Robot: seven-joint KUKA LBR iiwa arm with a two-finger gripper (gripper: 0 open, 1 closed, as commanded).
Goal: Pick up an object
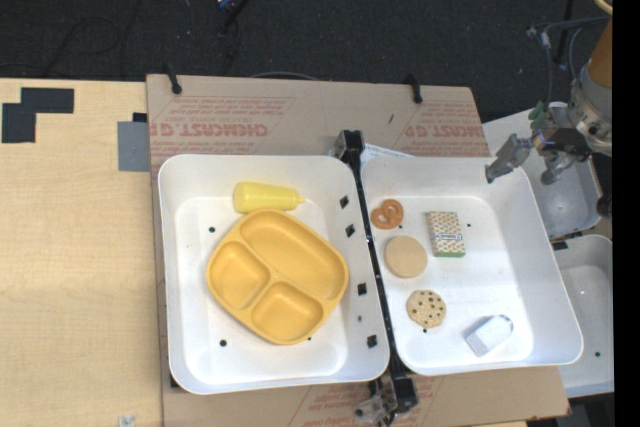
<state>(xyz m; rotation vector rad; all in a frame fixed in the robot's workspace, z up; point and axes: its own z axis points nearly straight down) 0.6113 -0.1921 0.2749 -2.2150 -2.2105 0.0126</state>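
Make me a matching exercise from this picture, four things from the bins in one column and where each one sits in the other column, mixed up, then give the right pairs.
Things
1. yellow divided plate
2. pretzel
3. chocolate chip cookie
4. yellow bottle

Places
A. right bin, far row, nearest the divider between the bins
B. left bin, far side, just beyond the plate
C. left bin, taking up the middle
D. right bin, near side, left of the small white block

Pairs: 1-C, 2-A, 3-D, 4-B
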